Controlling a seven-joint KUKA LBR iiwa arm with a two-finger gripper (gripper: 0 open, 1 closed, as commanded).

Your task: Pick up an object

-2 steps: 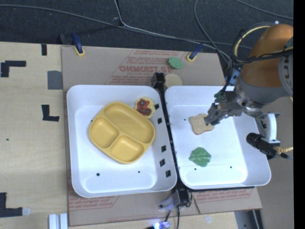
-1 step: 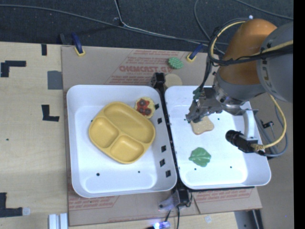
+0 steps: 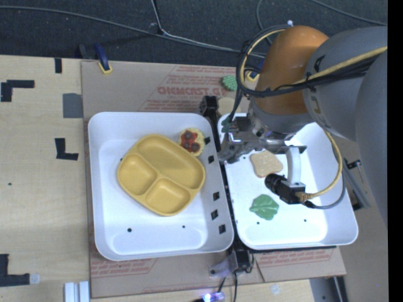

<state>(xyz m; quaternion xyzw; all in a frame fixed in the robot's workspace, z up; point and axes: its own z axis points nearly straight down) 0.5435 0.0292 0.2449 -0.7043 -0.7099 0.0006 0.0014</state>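
camera view: much of the right bin is hidden by the arm. a yellow divided tray is seen in the left bin. a tan piece and green piece are beside the end effector, whose state cannot be told.

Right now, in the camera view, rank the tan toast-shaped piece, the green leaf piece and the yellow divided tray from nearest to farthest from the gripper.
1. Tan toast-shaped piece, in the right bin, just right of the gripper.
2. Green leaf piece, same bin, lower down toward the front.
3. Yellow divided tray, in the left bin; its near edge comes close, so second and third are hard to separate.
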